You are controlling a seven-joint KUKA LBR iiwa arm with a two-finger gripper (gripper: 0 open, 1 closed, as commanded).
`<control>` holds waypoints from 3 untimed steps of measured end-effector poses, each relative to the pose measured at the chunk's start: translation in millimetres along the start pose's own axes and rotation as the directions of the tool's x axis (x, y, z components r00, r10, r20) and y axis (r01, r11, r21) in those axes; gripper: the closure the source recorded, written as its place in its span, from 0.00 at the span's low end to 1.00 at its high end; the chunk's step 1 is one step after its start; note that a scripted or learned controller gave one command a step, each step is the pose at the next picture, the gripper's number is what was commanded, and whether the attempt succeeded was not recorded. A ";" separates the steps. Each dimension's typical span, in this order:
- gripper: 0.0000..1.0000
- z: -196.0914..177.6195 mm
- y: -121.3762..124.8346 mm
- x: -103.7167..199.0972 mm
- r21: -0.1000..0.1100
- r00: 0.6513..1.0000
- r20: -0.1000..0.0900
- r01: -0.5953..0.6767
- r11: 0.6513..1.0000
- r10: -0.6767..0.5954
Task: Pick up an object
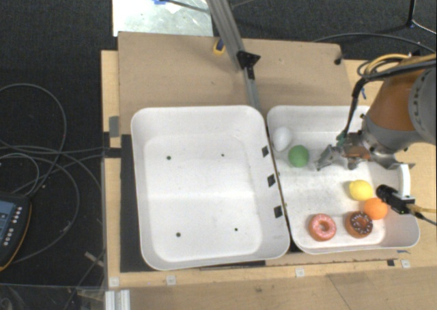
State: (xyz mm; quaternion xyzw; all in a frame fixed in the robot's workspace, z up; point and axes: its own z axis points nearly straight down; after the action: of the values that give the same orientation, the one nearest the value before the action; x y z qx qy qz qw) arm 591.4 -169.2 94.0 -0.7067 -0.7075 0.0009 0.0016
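The right bin [300,233] holds a green ball [298,156], a white egg-shaped object [281,138], a yellow lemon-like object [360,190], an orange ball [375,208], a pink-frosted donut [322,227] and a chocolate donut [359,224]. My gripper [329,157] hangs over the bin's middle, just right of the green ball and up-left of the yellow object. Its dark fingers point left and stand a little apart, with nothing visible between them.
The left bin [205,186] lies beside the right one, with black clips [271,180] along the shared edge. A grey pole [229,22] slants in from the top toward the bins' junction. Cables trail near the arm's wrist at the right.
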 end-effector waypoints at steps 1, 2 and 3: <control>1.00 -14.4 2.1 -0.8 -0.007 1.000 0.002 0.000 1.000 0.000; 1.00 -78.8 0.4 -0.7 -0.011 1.000 0.003 0.002 1.000 -0.002; 1.00 -131.7 1.9 -1.0 -0.011 1.000 0.003 0.004 1.000 -0.004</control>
State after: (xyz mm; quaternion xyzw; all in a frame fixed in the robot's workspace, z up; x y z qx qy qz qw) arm 593.8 -170.4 225.7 -0.7052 -0.7090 -0.0018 -0.0034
